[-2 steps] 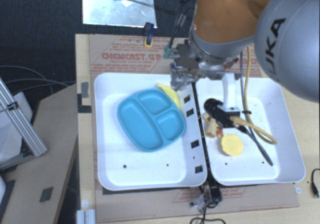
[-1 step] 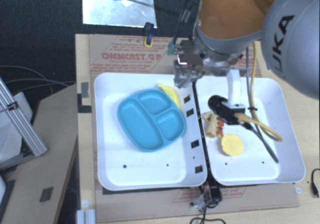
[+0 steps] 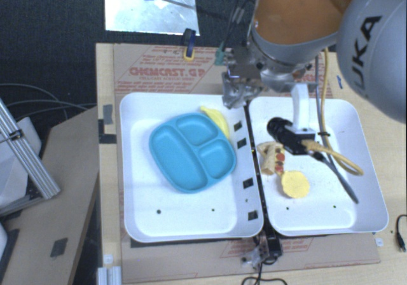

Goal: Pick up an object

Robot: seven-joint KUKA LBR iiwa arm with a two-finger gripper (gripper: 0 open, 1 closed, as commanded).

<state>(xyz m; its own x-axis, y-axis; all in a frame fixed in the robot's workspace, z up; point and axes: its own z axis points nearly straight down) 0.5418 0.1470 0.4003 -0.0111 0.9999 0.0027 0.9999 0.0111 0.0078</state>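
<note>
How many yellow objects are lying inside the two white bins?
2. A yellow banana-like piece lies in the left bin, at the blue divided plate's upper right edge. A round yellow disc lies in the right bin. The arm may hide others.

Blue divided tray [image 3: 191, 151]; yellow disc [image 3: 296, 184]; white bins [image 3: 146, 214]; orange-banded grey arm [image 3: 305, 4].

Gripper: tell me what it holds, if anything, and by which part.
Cannot be told. The gripper hangs above the far end of the divide between the two bins, close to the yellow banana, but nothing is visibly gripped there.
</note>
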